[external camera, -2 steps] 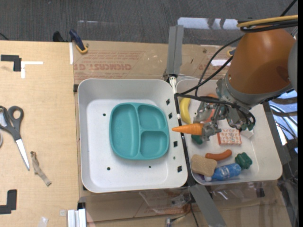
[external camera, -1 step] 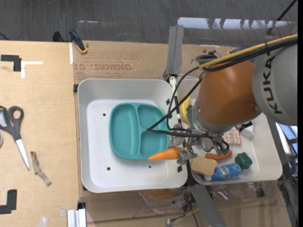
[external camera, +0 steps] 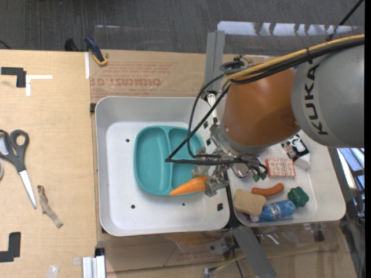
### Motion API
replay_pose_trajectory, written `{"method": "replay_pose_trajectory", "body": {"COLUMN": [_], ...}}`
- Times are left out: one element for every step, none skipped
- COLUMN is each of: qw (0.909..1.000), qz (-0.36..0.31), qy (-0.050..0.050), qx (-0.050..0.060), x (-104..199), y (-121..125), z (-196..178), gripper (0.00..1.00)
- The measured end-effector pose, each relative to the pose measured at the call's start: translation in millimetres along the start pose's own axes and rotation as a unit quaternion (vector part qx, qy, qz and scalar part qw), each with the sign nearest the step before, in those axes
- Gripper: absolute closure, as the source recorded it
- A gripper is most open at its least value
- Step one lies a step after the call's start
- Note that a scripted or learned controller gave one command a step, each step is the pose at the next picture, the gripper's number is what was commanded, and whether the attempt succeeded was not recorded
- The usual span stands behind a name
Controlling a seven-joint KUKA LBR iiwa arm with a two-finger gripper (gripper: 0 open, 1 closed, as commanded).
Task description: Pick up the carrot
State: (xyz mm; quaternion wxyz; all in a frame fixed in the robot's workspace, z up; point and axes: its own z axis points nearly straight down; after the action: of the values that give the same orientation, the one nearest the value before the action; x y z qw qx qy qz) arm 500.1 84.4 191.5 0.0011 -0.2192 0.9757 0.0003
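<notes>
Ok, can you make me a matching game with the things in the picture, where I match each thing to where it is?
Things:
1. carrot
2. scissors
3. sausage
4. blue clip

Places:
A. in the right bin, next to the slice of bread
B. on the wooden bench, left of both bins
C. at the lower edge of the teal plate in the left bin
D. at the top edge of the cardboard sheet

Pairs: 1-C, 2-B, 3-A, 4-D
</notes>
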Motion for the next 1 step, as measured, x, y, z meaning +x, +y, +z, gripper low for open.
{"method": "replay_pose_trajectory", "body": {"qw": [0.9974], "qz": [-0.072], "qy": [-0.001], "qx": [0.0], "x": [26.4], "y": [-34.6], "z": [-82.3], "gripper": [1.0]}}
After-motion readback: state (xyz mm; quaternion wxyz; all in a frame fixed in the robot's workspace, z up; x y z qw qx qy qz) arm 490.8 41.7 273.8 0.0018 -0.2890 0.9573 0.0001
